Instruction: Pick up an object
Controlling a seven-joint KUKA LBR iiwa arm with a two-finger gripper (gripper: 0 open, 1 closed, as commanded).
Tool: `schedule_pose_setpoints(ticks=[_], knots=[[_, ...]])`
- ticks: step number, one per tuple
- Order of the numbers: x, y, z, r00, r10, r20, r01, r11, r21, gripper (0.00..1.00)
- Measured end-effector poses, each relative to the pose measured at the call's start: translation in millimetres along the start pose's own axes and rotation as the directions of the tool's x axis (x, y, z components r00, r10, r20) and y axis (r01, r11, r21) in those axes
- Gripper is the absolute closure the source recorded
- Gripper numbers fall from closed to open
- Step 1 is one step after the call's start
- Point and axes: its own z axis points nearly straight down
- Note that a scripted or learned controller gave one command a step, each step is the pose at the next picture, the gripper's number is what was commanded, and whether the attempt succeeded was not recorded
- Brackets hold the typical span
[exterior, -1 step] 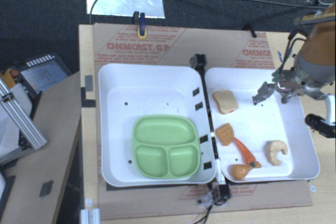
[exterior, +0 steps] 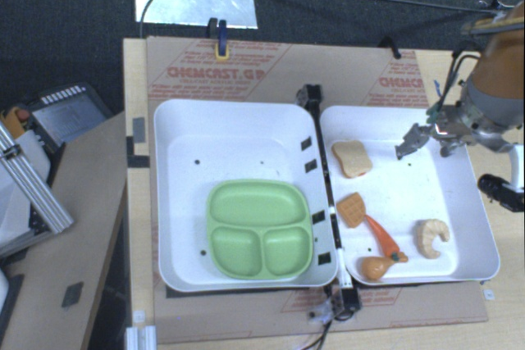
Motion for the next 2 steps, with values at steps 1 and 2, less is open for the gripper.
schedule_pose_setpoints(ticks=[1, 2], knots=[[4.9, -8.3, 48.0, 1.0, 0.002, 0.0, -0.002, 1.0, 0.002, 0.0], [6.7, 2.3, 100.1, 1.0, -0.001, 0.0, 0.001, 1.0, 0.002, 0.0]])
